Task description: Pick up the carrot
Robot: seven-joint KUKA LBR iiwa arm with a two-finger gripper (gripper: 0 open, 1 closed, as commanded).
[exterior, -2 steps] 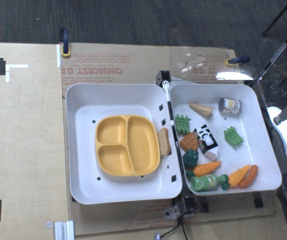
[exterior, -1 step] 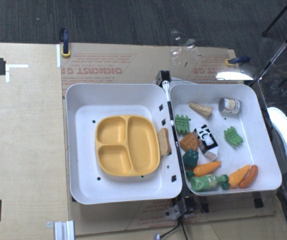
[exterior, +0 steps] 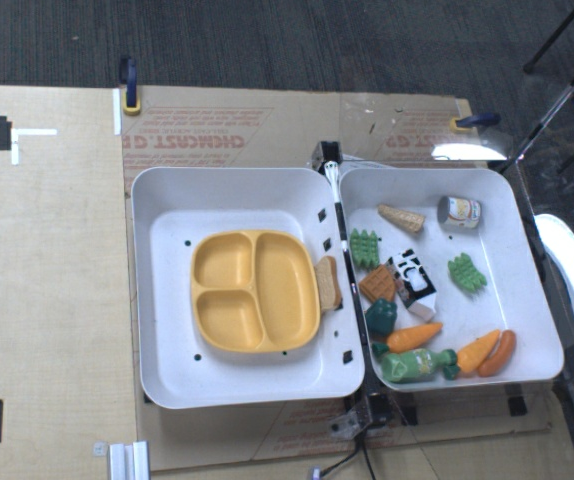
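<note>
An orange carrot (exterior: 414, 337) lies on its side in the right bin (exterior: 527, 268), near the front left, with a dark green leafy top (exterior: 381, 317) at its left end. A second orange carrot-like piece (exterior: 478, 350) lies further right, pressed against a reddish sausage (exterior: 501, 353). A green bottle-shaped toy (exterior: 413, 366) lies just in front of the first carrot.
The right bin also holds a tan cone (exterior: 402, 218), a small can (exterior: 459, 211), two green leafy pieces (exterior: 466, 273) (exterior: 365, 248), a brown cracker (exterior: 377, 284) and a black-and-white tag (exterior: 412, 274). The left bin (exterior: 157, 268) holds a yellow divided plate (exterior: 256, 291) and a bread slice (exterior: 328, 283).
</note>
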